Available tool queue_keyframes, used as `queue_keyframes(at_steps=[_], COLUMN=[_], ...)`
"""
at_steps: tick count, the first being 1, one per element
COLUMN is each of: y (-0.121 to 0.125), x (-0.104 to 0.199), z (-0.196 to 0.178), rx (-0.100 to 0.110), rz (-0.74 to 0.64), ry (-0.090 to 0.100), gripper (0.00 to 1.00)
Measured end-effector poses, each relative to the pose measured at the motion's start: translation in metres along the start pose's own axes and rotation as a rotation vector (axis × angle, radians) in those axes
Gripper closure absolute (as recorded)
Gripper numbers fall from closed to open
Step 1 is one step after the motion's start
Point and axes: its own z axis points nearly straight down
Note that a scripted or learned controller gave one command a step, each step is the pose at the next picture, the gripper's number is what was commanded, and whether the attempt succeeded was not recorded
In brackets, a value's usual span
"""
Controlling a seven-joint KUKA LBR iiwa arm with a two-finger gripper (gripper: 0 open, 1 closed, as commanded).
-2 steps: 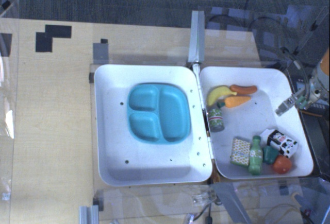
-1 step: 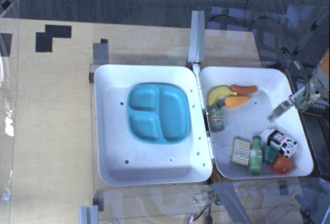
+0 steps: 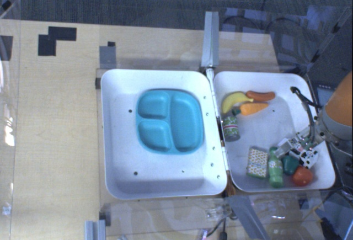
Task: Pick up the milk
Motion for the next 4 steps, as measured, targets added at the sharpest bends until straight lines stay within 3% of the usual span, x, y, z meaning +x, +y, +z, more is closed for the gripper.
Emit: queue_keyframes(at_steps=[1, 2, 3, 4], y=[0.002, 0.058, 0.072, 0.073], x=[0.000, -0.019, 0.004, 0.014], z=[-0.009, 0.012, -0.066, -0.093], rx=[-0.002, -0.002, 0.010, 0.011], rz=[0.001, 0.073, -0.230, -0.179], ry=[-0.001, -0.002, 0.017, 0.017], gripper=[1.00, 1.00, 1.00, 1.00])
